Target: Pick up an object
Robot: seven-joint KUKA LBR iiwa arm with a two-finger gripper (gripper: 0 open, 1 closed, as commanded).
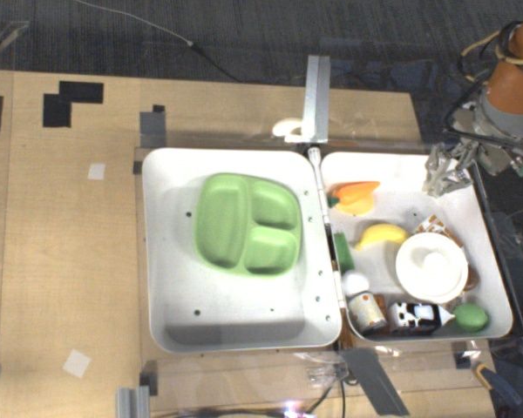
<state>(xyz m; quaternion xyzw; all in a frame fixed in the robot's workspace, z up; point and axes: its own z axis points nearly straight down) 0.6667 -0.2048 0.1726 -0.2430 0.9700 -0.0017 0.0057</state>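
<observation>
gripper (442, 174) (jaws' state unclear, maybe empty) over right bin (499, 279) corner; carrot (356, 194), banana (380, 235) nearby.

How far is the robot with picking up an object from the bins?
Nothing looks done yet. The end effector is at the far right corner of the right bin, with no object visible between its fingers. The carrot, banana, white bowl and green ball all lie in that bin, and the green divided plate lies in the left bin. Reaching, grasping and lifting are all left.
</observation>
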